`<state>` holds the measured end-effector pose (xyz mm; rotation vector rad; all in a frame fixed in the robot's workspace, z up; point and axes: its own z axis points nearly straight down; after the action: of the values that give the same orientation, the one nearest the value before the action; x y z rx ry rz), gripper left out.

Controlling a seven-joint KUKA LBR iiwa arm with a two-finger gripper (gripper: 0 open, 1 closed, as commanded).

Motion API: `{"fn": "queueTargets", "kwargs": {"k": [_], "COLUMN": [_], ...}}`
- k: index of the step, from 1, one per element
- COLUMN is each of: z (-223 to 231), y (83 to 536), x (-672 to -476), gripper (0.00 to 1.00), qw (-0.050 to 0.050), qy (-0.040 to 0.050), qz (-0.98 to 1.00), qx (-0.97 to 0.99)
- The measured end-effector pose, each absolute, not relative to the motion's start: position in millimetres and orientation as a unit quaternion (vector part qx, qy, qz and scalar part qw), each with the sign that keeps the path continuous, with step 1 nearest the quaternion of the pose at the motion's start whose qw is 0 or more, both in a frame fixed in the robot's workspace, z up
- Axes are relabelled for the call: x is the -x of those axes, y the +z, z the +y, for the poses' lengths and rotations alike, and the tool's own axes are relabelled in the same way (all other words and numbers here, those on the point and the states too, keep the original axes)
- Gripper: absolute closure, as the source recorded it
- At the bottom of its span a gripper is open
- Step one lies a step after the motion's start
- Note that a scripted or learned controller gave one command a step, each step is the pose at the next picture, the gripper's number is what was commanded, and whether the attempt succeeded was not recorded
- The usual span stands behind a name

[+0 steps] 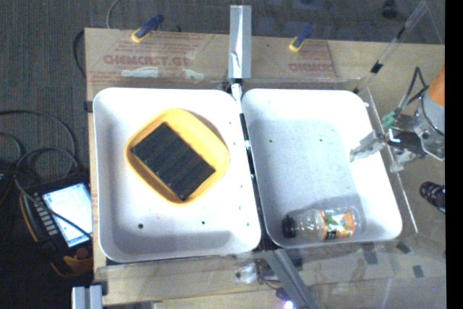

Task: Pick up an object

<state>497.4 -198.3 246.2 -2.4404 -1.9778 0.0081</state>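
Gripper [370, 146] sits at the right edge of the right bin [311, 101], and I cannot tell its state. To pick well, it should come down over the bottle [323, 223], lying at lower right, and close across its narrow body.

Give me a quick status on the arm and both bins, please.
Claw at right bin's right edge, holding nothing. Bottle lying along that bin's near edge. Yellow tray with dark pad in left bin. Nothing blocking the bottle.
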Motion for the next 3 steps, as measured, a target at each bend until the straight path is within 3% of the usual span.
{"fn": "queueTargets", "kwargs": {"k": [1,2,3], "z": [-186,-185,-193], "y": [202,156,91], "x": [-484.4,-483.4,-488.2], "gripper": [0.00,0.00,0.00], "qw": [0.002,0.003,-0.004], "qy": [0.0023,0.0019,-0.0022], "qz": [-0.673,-0.729,-0.848], "qx": [0.740,0.684,0.531]}}
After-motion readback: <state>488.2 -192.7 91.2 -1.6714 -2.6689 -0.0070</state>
